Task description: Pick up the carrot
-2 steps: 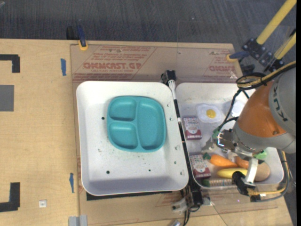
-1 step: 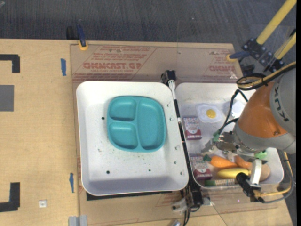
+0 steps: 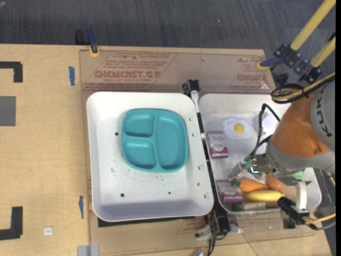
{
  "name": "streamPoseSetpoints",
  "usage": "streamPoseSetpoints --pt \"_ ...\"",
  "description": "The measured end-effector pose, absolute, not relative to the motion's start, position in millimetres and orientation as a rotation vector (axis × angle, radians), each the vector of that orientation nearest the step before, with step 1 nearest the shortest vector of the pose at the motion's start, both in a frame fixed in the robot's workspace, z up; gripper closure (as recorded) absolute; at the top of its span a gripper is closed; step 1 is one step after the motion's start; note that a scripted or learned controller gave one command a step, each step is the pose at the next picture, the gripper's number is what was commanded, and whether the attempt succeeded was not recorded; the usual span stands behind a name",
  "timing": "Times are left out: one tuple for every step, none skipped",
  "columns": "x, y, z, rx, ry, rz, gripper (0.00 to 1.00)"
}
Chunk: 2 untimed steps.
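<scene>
Reaching: arm (image 3: 303, 135) is coming in from 3 o'clock over the right bin (image 3: 224, 103), grey w/ orange band, wrist sitting above bin's 4 o'clock part.
Gripper: gripper (image 3: 254, 168) is hanging low over the bin's near half, metal parts showing just at 12 o'clock of the carrot; open/shut state – can't tell, wrist is blocking it.
Carrot: carrot (image 3: 256, 185) is lying flat in right bin toward 6 o'clock, orange, long axis running 9-to-3; its 3 o'clock end is going under the wrist. Contact w/ gripper – can't tell.
Banana: yellow banana (image 3: 264, 197) is lying just at 6 o'clock of the carrot, parallel to it, touching or nearly so.
Egg: fried egg toy (image 3: 237, 128) is sitting toward bin's 12 o'clock, well apart from carrot.
Packets: small purple-and-white packet (image 3: 217, 145) is lying at bin's 9 o'clock near the divider; another purple packet (image 3: 230, 194) is lying at 9 o'clock of the banana, near bin's front wall.
Left bin: left bin (image 3: 101, 159) is holding a teal divided plate (image 3: 155, 139), three compartments, sitting a bit toward 12 o'clock of bin centre.
Bench: wooden bench (image 3: 42, 143) is carrying both bins side by side; blue tape bits and black corner marks are showing at 9 o'clock.
</scene>
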<state>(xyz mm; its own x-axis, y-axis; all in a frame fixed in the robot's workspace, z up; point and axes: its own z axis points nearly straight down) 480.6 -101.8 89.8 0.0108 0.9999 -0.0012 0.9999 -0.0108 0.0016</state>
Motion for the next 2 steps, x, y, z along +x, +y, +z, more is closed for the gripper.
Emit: streamPoseSetpoints --pt "481.7 -99 90 1.896 2.492 -0.001 0.00" --pt "486.2 -101 102 1.886 2.473 0.005 1.00"
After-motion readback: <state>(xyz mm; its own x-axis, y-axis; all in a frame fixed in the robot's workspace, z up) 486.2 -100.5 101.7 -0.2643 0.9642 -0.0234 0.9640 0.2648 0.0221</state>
